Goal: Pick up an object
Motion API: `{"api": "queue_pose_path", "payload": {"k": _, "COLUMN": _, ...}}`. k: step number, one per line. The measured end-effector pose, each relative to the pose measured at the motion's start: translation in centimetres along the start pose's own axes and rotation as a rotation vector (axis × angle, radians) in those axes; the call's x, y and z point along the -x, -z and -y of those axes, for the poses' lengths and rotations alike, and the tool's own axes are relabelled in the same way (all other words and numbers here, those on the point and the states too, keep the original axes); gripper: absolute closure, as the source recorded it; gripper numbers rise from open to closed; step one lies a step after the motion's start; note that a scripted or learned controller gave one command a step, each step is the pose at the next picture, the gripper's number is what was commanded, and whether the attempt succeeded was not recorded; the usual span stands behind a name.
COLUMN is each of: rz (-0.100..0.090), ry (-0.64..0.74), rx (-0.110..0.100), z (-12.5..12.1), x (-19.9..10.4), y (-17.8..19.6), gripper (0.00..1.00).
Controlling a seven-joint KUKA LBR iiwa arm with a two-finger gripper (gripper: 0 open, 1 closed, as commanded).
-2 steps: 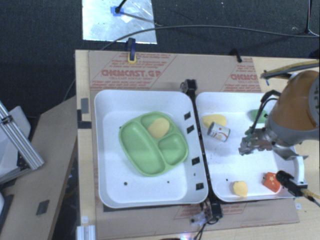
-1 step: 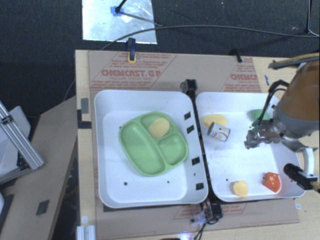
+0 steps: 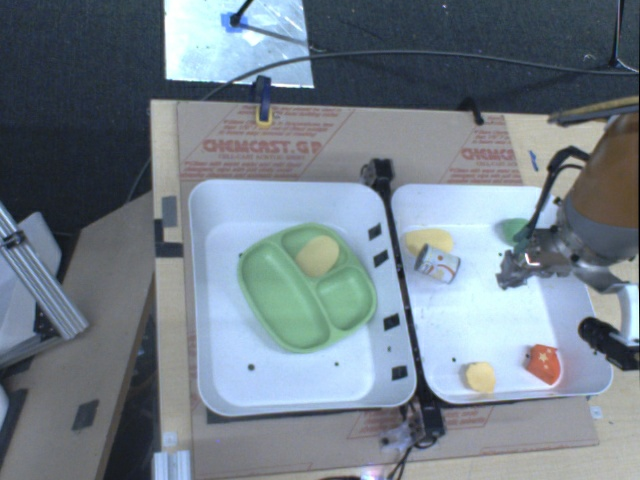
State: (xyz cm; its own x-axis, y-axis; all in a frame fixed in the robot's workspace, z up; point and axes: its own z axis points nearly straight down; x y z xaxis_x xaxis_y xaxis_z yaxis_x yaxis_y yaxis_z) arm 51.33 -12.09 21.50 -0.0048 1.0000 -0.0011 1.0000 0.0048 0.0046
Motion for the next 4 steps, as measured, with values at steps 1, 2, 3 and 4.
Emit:
{"api": "queue_pose_path", "payload": {"k": 1, "rz": -0.002, "ry": 0.005, "rx": -0.001, "z": -0.7, "x": -4.7, "y": 0.2, "gripper": 1.00}}
{"api": "queue_pose_path", "payload": {"k": 2, "rz": -0.002, "ry": 0.006, "rx": -0.002, "z": -1.8, "x": -9.8, "y": 1.2, "gripper": 1.00}}
{"api": "queue_pose_path", "payload": {"k": 3, "rz": -0.003, "ry": 0.004, "rx": -0.001, "z": -3.9, "x": -15.1, "y": 2.2, "gripper": 1.00}}
{"api": "queue_pose_path", "payload": {"k": 4, "rz": -0.003, "ry": 0.005, "rx": -0.003, "z": -4.9, "x": -20.4, "y": 1.0, "gripper": 1.00}}
